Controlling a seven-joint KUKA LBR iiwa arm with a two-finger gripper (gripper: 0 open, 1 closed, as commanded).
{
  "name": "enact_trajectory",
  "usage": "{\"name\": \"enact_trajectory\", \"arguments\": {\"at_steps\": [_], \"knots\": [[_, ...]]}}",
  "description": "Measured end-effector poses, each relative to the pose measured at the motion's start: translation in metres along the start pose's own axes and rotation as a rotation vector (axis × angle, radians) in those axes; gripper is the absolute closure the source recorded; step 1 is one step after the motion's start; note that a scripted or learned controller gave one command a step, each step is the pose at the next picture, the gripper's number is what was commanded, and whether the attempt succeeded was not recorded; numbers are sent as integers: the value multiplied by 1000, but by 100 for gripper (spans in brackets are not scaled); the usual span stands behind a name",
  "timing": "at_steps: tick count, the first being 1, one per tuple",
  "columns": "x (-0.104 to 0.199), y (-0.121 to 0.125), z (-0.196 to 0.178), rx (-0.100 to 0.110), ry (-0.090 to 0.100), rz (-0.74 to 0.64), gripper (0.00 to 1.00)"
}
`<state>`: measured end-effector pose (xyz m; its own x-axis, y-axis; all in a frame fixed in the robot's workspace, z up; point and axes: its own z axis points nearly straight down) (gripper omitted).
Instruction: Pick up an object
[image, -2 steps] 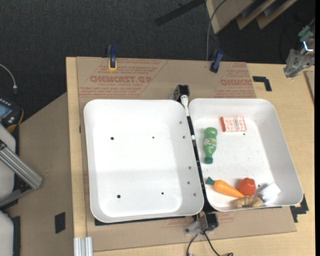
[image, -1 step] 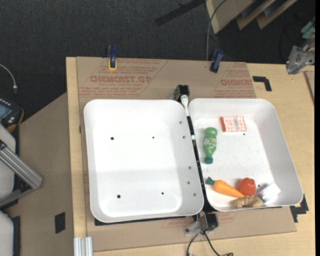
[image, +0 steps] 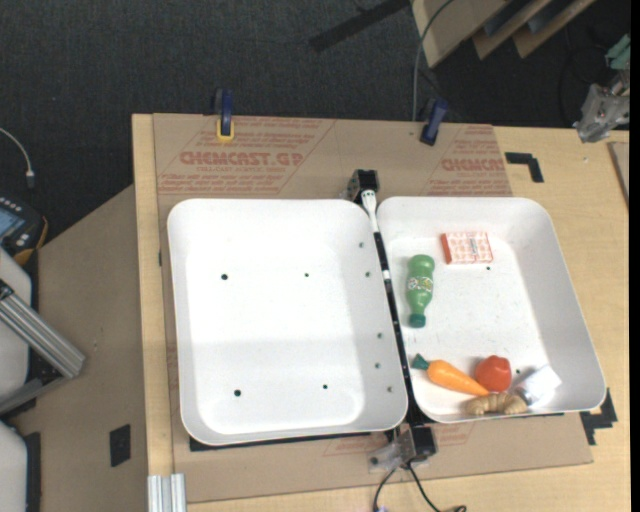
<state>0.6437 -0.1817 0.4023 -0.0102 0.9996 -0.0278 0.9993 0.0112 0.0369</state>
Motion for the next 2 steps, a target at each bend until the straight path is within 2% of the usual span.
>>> {"name": "enact_trajectory", "arguments": {"at_steps": [2], "knots": [[0,2,-22,-9,-6,-2,100]]}}
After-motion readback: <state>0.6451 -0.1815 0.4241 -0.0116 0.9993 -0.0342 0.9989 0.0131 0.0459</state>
